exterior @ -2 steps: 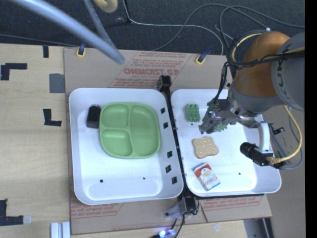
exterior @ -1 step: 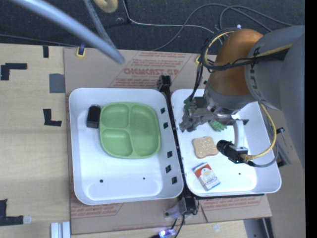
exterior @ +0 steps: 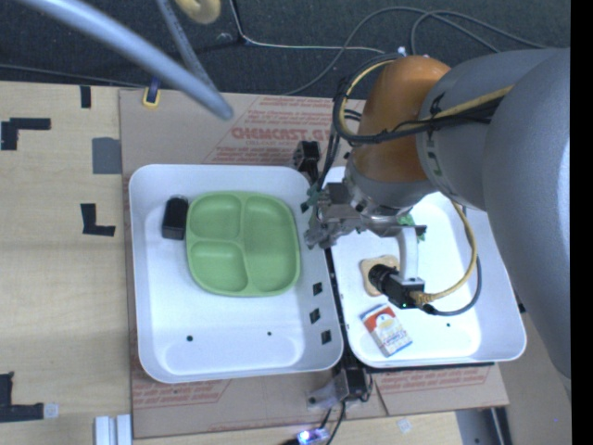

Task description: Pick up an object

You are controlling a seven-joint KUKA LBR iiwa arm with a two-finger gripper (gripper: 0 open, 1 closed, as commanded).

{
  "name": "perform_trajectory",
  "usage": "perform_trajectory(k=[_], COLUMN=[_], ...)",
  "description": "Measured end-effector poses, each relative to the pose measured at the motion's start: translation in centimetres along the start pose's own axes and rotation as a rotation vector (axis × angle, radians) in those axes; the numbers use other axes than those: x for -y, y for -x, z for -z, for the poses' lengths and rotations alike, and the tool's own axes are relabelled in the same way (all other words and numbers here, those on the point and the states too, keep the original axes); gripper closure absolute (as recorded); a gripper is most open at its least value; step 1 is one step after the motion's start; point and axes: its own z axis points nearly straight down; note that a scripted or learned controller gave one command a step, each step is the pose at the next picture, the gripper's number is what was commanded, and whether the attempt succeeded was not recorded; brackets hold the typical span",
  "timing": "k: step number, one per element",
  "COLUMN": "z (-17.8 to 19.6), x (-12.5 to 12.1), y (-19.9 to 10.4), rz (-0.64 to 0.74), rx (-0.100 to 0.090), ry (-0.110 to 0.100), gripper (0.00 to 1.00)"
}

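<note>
gripper (exterior: pixel 318 219) sits over the shared edge of the two bins, at the left bin (exterior: pixel 148 248) right rim; its opening cannot be told. green divided plate (exterior: pixel 243 244) mid-bin, black block (exterior: pixel 174 218) just beside its left edge, front strip bare. red-and-white packet (exterior: pixel 386 329) near the right bin (exterior: pixel 491 332) front edge.

The arm (exterior: pixel 519 128) is a thick, smooth grey tube, with a rounded orange band (exterior: pixel 400 109) above the wrist. Thin black cables (exterior: pixel 341 128) loop across the orange part, and the gripper (exterior: pixel 324 219) at its end is dull grey metal.
</note>
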Motion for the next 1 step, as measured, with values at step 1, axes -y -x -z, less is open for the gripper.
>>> perform_trajectory(k=[1], z=[0.23], x=[-0.03], y=[-4.87], rz=[0.001], rx=[0.0], ry=[0.001], gripper=[1.0])
